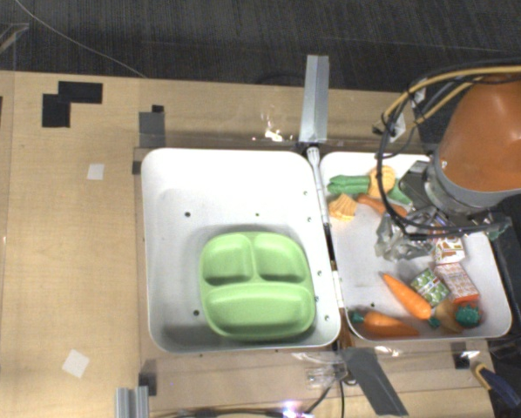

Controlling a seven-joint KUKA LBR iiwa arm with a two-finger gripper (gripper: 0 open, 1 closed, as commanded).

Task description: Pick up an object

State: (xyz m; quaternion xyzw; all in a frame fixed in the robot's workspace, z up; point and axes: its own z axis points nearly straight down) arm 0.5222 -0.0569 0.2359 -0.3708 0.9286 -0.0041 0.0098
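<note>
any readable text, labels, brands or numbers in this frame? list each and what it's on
None can be read.
Red and white carton in the right bin: printed faces, too blurred to read.
Small carton beside the end effector: print too small to read.
Green carton: pattern, no legible words.
Green tray, left bin: no markings visible.

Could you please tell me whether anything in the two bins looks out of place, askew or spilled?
Nothing looks spilled or damaged. The green plastic divided tray lies flat but turned slightly askew in the left white bin. The toy foods, including an orange plastic carrot, lie jumbled in the right white bin, below the gripper.
</note>
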